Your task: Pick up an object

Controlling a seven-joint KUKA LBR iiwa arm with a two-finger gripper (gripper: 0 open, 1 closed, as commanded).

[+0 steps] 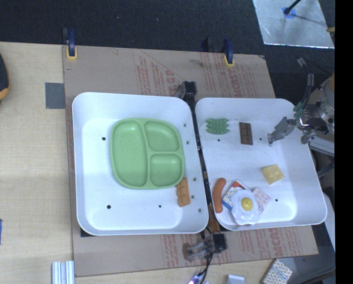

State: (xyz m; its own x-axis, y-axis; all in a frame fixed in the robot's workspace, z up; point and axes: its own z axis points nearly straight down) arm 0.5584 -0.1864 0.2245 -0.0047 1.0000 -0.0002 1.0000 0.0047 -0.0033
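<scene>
Sausage (218, 193) lies in right bin (306, 203); green plate (146, 153) in left bin (93, 209).

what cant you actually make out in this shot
- End effector, camera view: small and grey at the right bin's edge; whether it is open or shut cannot be told.
- Arm, camera view: cut off by the right edge.
- Fried egg pile: what lies beneath is hidden by the egg and wrappers.
- Brown block: too small to identify.
</scene>
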